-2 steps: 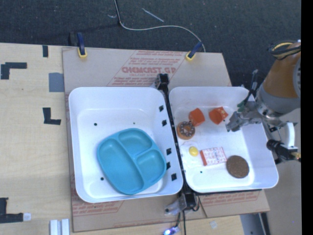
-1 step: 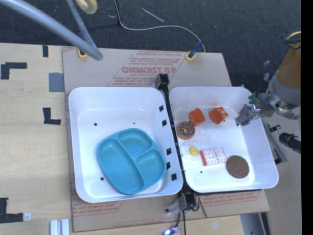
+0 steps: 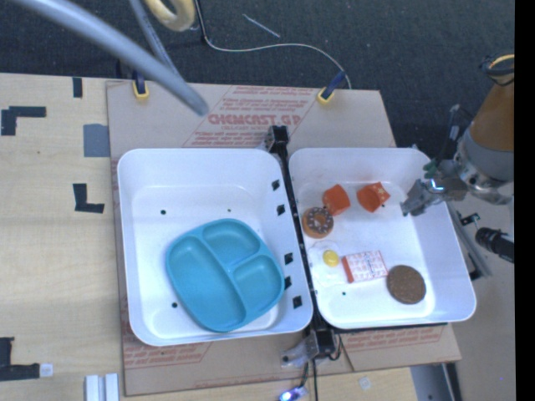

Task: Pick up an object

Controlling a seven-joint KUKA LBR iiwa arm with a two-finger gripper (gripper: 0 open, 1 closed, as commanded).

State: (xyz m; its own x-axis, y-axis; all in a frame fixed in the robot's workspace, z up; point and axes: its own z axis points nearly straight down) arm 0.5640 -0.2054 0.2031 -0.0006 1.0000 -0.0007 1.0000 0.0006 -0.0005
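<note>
The right bin [image 3: 435, 249] holds two orange-red blocks [image 3: 336, 198] [image 3: 373, 195], a brown sprinkled doughnut [image 3: 318, 221], a small yellow piece [image 3: 331, 258], a red-and-white packet [image 3: 364, 266] and a round brown cookie [image 3: 406, 283]. My gripper [image 3: 420, 197] hovers at the bin's upper right rim, right of the orange-red blocks. Nothing shows between its fingers. The arm with its orange band [image 3: 495, 115] enters from the right edge.
The left bin [image 3: 138, 190] holds a blue divided plate [image 3: 224, 271]. Both bins rest on a cardboard sheet [image 3: 251, 115] held by yellow clamps. A thin cable [image 3: 267, 50] loops behind it, and a grey pole [image 3: 100, 32] slants across the top left.
</note>
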